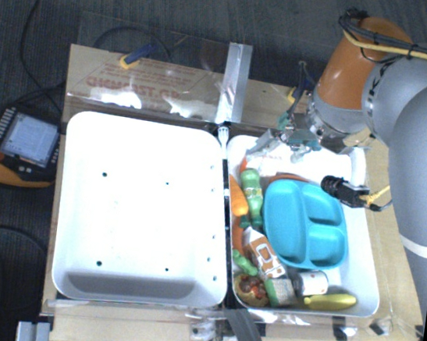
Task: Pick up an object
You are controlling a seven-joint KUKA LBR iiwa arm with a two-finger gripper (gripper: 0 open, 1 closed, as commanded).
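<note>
above the right bin (365,266) hangs the tool (292,141); grip unclear, no label legible.

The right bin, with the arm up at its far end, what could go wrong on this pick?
The right bin is crowded: the blue tray covers much of it, so a descent may land on its smooth top and slip. Small items pack along the divider, like the orange piece, so the tool may nudge neighbours or hit the wall.

Robotics lab: arm (410,115) over two bins (69,185), teach pendant (20,145) left of them, cables on carpet.
</note>
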